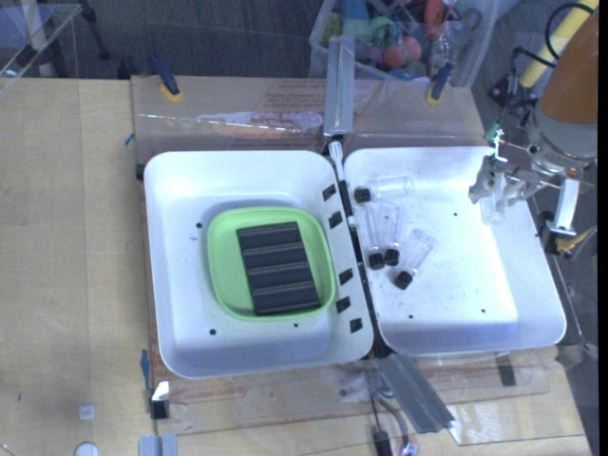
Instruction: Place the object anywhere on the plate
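Note:
A green plate (222,259) lies in the left bin (180,217), and a black ribbed block (277,269) rests flat across its middle. Several clear vials with black caps lie in the right bin (456,302): one (382,189) near the back left and two more (385,240) (414,257) by the centre divider. My gripper (496,186) hangs over the right bin's far right part, well away from the plate. Something pale and translucent (491,205) shows just below it, too faint to tell whether it is a held vial.
A metal divider with black clips (342,245) runs between the two bins. A clear box of coloured toys (399,17) stands behind the bins. Brown cardboard (237,112) lies along the back edge. Cables and a bracket (408,402) sit at the front.

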`<state>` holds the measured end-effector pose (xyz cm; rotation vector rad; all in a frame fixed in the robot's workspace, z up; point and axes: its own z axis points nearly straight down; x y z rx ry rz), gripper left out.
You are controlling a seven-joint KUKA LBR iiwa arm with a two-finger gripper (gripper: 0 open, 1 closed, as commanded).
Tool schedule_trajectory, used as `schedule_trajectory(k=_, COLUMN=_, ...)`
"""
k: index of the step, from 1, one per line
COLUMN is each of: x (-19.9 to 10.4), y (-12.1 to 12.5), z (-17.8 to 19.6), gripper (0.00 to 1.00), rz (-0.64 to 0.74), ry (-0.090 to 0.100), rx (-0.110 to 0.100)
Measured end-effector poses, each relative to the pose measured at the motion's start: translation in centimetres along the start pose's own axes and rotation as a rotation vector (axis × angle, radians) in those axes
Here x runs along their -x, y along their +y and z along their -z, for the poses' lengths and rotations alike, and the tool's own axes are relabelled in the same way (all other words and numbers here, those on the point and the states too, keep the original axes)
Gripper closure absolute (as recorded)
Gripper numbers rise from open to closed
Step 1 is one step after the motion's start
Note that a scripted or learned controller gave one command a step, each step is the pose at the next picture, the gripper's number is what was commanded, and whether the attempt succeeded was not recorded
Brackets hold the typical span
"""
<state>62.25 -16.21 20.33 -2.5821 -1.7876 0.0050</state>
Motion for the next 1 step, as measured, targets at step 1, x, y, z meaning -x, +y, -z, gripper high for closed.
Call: schedule_trajectory(k=1, x=-0.01, y=0.01, z=0.02, gripper=0.0, rz=0.0, ry=0.0, rx=0.0)
